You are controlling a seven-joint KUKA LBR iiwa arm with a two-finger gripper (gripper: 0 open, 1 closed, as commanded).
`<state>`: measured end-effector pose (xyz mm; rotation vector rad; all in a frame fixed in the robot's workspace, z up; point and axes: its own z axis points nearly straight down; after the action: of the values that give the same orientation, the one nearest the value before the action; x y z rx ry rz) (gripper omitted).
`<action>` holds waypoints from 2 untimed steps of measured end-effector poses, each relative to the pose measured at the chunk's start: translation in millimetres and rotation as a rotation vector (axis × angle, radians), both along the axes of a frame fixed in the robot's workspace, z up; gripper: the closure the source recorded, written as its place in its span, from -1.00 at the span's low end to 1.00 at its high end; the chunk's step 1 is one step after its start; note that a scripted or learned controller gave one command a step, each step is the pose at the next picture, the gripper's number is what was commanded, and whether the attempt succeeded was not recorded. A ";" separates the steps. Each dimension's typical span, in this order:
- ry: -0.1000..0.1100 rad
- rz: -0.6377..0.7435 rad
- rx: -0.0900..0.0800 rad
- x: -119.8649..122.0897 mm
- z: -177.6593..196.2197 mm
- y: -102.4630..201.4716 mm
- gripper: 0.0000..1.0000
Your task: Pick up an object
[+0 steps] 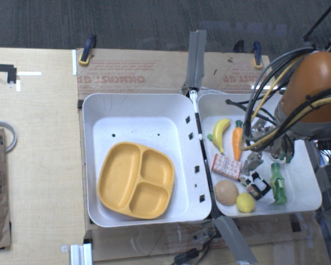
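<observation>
1. I judge I'm at the approach: my tool (252, 163) hangs low in the right bin (309, 200), just beside the carrot (238, 141); whether it's spread I cannot tell.
2. Next I need a clean descent onto one object.
3. Near the carrot: one banana (220, 133), one lemon (245, 202), one green bottle (277, 184), one red-and-white packet (227, 166).

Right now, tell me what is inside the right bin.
The right bin holds a banana, carrot, pink-and-white packet, tan ball, lemon, green bottle and small black-and-white item. The arm covers the bin's back right part.
</observation>
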<state>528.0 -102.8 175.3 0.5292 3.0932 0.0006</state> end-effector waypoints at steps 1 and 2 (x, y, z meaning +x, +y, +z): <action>0.000 -0.138 -0.001 50.2 72.4 -23.2 -1.00; 0.000 0.163 -0.001 81.9 -53.2 -6.8 -1.00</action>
<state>609.8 -109.6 122.1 0.2750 3.1265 -0.0001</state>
